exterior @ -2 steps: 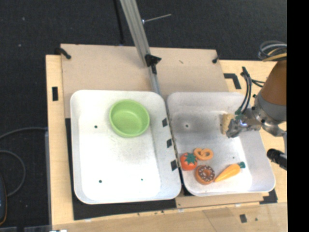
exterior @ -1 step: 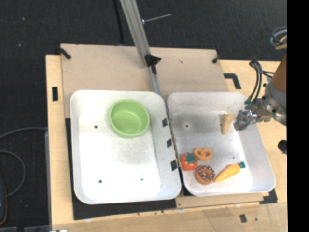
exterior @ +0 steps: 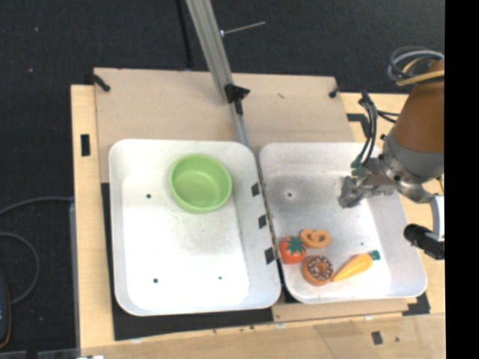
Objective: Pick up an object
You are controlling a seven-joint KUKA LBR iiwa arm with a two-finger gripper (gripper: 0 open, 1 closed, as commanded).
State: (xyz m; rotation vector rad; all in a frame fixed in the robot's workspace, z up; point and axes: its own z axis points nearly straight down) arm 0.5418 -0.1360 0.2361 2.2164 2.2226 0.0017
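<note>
The right bin [exterior: 299, 172] holds several small toy foods near its front: a red tomato [exterior: 292, 250], an orange pretzel [exterior: 316, 238], a brown sprinkled donut [exterior: 318, 269] and an orange carrot [exterior: 353, 265]. My gripper [exterior: 349, 194] hangs over the right part of this bin, behind and to the right of the toys, apart from all of them. Nothing shows between its fingers.
A green bowl [exterior: 200, 184] sits in the back of the left bin [exterior: 142, 260]. A slanted metal pole [exterior: 213, 47] rises behind the bins. Cables [exterior: 408, 62] loop by the arm at the right.
</note>
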